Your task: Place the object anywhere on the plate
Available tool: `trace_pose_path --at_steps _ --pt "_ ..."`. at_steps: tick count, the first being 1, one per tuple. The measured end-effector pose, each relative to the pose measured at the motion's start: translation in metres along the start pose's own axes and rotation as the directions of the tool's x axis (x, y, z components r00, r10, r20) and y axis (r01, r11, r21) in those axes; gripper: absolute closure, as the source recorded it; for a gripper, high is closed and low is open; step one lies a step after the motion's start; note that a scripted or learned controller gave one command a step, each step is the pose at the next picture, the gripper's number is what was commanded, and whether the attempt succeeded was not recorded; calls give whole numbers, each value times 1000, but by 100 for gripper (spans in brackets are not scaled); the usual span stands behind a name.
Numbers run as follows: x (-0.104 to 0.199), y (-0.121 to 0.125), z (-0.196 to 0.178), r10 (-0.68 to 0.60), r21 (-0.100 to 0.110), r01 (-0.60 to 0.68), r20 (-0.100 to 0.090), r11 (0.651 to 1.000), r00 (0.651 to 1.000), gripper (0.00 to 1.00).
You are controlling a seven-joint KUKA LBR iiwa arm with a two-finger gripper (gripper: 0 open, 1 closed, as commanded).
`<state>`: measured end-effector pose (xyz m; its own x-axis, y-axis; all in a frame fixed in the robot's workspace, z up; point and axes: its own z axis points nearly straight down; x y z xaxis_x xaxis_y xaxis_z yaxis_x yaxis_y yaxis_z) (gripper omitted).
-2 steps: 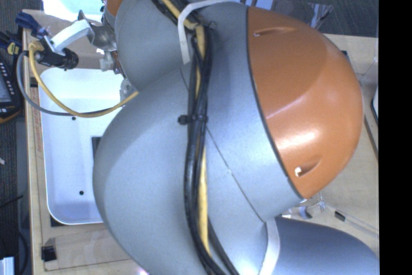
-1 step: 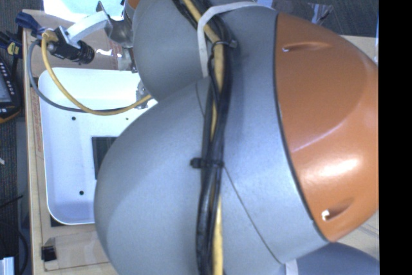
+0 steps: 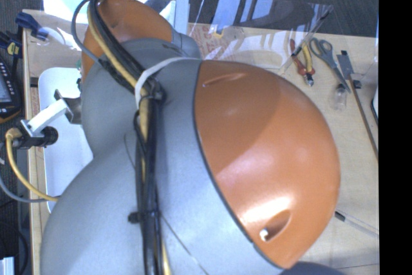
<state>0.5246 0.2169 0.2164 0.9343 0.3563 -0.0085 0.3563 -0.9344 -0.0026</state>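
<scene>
The arm [image 3: 193, 158] covers the gripper, so its jaws' state cannot be told; one white bin [image 3: 55, 138] corner, perhaps; one pair of scissors [image 3: 325, 51].

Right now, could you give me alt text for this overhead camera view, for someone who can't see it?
A large grey and orange robot arm blocks most of the view, with black and yellow cables strapped along it. A white bin peeks out at left, and pliers and scissors lie on the wooden bench at upper right.
</scene>
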Motion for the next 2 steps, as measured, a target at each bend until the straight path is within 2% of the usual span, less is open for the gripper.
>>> trace_pose_path --at_steps 1,2 --pt "-46 -20 39 -181 0 181 1 983 983 100" --pt "-47 -20 39 -181 0 181 2 983 983 0"
